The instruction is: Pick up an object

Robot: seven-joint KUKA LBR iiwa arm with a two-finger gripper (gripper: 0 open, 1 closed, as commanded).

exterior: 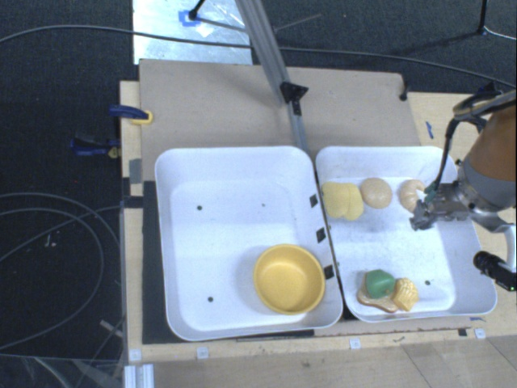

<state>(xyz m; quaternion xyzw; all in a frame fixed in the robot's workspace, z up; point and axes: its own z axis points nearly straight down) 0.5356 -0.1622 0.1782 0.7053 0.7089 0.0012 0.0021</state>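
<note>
Two white bins share the bench; gripper, fingers' state unclear, should center over the round pale object before descending.

Arm cut off by right frame edge; only wrist section visible. Gripper small and dark; finger state unreadable. Round tan item partly hidden behind gripper. Green piece and yellow piece overlap; identity unclear at this resolution.

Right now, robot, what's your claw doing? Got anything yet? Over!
Gripper low in right bin, beside pale round piece. Nothing seen held. Other round piece and yellow lump lie alongside, over.
</note>
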